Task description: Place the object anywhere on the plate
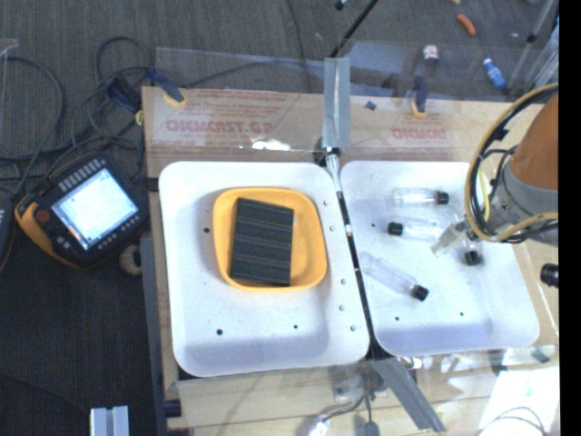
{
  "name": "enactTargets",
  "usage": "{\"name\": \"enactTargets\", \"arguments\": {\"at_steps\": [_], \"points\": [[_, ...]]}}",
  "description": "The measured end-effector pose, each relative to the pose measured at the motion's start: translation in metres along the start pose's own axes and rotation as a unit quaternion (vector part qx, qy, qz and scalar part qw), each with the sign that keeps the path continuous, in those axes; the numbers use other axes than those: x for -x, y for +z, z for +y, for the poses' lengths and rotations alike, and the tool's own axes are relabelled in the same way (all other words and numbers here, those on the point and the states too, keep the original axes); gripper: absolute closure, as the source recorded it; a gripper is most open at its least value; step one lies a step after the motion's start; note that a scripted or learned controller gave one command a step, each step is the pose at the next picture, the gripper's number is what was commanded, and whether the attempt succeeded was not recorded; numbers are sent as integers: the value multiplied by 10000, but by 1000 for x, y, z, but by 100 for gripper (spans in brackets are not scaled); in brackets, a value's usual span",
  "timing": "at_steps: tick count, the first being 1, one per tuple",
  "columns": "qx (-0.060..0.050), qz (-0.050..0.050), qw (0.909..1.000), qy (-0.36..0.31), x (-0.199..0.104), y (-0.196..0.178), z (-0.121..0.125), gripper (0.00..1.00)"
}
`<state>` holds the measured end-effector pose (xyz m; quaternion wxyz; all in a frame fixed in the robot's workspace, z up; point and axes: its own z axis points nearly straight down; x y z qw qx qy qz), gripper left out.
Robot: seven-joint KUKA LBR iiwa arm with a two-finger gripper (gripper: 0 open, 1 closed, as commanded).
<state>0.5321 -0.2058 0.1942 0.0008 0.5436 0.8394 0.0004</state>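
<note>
A yellow plate (313, 243), squarish with rounded corners and a raised rim, sits in the middle of the left bin (191, 325). On it lies a dark, flat rectangular block (262, 242) with faint ribbed stripes across its matte top; it covers the plate's centre, leaving yellow rim showing on all sides. The left bin is smooth white plastic with softly curved walls, and a broad bare floor runs between the plate and the bin's near edge.

The right bin (454, 330) holds three clear tubes with black caps: one (419, 197) near the far edge, one (410, 231) just below it, and one (394, 275) lying at a slant toward the bin's middle. The near half of this bin's floor is open.

The arm (536, 166) enters over the right bin's right edge, looped with yellow and black cable. The gripper (458, 236) hangs low beside the middle tube; whether its fingers are spread or closed cannot be told.
</note>
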Motion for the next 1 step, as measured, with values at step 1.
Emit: {"name": "enactTargets", "arguments": {"at_steps": [1], "points": [[-1,-1,10000,0,0,0,0,0]]}}
